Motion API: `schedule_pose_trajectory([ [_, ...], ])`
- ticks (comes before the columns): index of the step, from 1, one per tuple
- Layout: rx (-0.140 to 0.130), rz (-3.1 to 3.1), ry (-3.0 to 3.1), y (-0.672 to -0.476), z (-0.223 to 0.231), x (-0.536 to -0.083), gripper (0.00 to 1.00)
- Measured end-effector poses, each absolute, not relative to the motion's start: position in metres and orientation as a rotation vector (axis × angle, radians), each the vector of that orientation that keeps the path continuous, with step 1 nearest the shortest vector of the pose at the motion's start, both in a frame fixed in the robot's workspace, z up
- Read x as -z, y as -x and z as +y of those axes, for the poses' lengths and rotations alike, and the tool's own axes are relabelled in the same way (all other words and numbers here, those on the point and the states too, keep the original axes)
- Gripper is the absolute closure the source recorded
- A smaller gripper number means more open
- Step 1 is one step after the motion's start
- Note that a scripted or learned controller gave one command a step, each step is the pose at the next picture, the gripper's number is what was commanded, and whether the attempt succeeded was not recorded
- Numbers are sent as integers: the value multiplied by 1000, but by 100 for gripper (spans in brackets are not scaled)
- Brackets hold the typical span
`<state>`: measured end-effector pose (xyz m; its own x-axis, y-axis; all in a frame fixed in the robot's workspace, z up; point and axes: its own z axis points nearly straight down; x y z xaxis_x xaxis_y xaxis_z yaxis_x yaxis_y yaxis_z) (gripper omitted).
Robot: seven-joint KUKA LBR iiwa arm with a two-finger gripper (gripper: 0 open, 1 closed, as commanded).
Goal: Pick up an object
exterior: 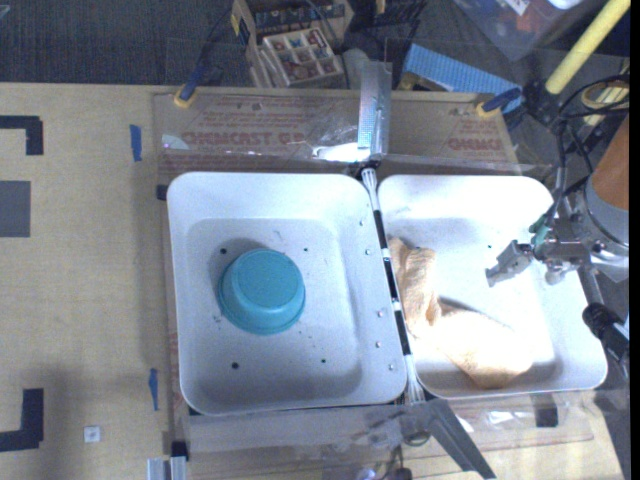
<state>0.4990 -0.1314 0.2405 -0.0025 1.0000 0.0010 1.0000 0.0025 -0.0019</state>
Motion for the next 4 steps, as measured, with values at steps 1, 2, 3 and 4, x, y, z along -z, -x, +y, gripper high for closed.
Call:
schedule_pose_trajectory([
  [1, -1, -2253, 2188, -528, -92, -118, 0],
  [2, 10, -2248, 2200, -527, -97, -89, 0],
  [3, 16, -2248, 2207, -528, -98, -100, 100],
  [4, 15, -2248, 2207, -528, -98, -100, 0],
])
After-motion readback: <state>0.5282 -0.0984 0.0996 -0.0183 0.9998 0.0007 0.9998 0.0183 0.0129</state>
